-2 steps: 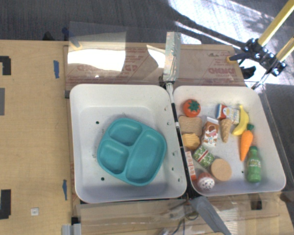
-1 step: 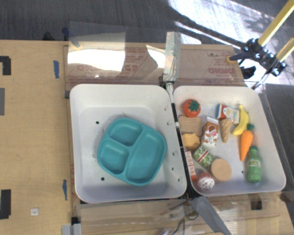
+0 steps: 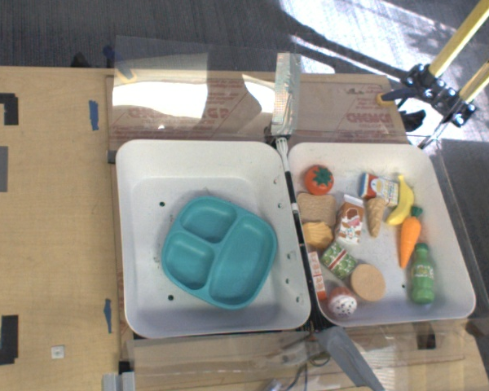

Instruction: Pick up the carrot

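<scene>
Lying untouched: orange tapered plastic carrot in right-hand shallow white bin, between yellow banana and green bottle. Pickup not yet begun; tool state: cannot tell.

Two white bins, one teal tray, one carrot, one banana, one green bottle.

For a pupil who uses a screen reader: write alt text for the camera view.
An orange carrot lies in the right white bin among toy foods, between a yellow banana and a green bottle. The left white bin holds a teal divided tray.
</scene>
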Tool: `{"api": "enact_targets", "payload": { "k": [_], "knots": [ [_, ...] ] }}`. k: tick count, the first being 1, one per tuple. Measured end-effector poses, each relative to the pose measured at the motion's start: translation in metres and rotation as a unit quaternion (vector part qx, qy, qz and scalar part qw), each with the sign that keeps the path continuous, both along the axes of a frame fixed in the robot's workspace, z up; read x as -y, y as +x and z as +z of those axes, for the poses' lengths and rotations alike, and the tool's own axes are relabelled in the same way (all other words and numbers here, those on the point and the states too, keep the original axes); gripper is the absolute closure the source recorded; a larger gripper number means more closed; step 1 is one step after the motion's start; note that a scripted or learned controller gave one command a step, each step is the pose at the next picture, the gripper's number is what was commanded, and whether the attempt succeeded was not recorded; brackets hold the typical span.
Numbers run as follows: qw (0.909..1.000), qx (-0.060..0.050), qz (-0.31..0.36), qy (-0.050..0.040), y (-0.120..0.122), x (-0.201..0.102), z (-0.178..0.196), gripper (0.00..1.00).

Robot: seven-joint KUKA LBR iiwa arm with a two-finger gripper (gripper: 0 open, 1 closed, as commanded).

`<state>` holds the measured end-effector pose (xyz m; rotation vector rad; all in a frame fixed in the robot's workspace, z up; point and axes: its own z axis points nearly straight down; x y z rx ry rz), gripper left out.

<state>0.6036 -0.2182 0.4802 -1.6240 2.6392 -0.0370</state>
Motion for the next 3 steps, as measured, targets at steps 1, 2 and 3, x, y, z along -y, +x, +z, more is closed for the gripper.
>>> {"api": "enact_targets", "payload": {
  "k": [1, 2, 3],
  "knots": [
    [1.0, 0.006, -0.001, 0.0001, 0.001, -0.001, 0.013, 1.0],
    [0.9697, -0.019, 0.244, -0.0067, 0.02, 0.004, 0.006, 1.0],
    [0.97, -0.014, 0.242, -0.0076, 0.021, 0.002, 0.019, 1.0]
  ]
}}
